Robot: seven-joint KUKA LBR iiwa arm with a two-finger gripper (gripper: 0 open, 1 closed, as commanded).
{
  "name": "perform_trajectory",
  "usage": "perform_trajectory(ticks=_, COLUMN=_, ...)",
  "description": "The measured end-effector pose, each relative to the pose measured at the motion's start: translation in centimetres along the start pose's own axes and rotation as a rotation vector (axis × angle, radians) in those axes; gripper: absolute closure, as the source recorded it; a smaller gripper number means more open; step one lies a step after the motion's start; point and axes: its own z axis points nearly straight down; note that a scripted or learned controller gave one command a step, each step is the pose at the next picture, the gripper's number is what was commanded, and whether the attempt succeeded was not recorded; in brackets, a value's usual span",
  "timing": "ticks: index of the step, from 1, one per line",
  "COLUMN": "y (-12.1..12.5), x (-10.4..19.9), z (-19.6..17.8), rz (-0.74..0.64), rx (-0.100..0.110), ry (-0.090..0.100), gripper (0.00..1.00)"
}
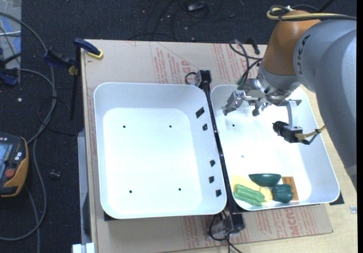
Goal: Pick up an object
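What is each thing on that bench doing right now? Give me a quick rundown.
gripper: above the right bin's far end, holding nothing visible
right bin: objects clustered at its near edge
dark green bowl: lying in the cluster
light green ridged piece: lying flat
left bin: white floor bare

Four objects bunched in the near corner of the right bin, all lying on the bin floor. Dark green bowl-shaped piece, flat edge up, sits at the top of the bunch. Light green ribbed item, elongated, lies slantwise to its lower left. Small dark green chunky item sits right of the ribbed one, just below the bowl-shaped piece. Orange-brown flat piece pokes out behind the chunky item, partly hidden. A pale yellow patch lies under the bunch; can't tell what it is.
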Motion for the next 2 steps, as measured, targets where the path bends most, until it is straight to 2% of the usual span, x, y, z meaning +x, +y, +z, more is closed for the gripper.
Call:
perform_trajectory(ticks=1, y=0.0, x=0.0, z=3.0, rz=0.000, rx=-0.002, ry=0.000, gripper=0.00)
perform_trajectory(ticks=2, y=0.1, x=0.0, z=1.7, rz=0.000, rx=-0.006, ry=-0.001, gripper=1.00)
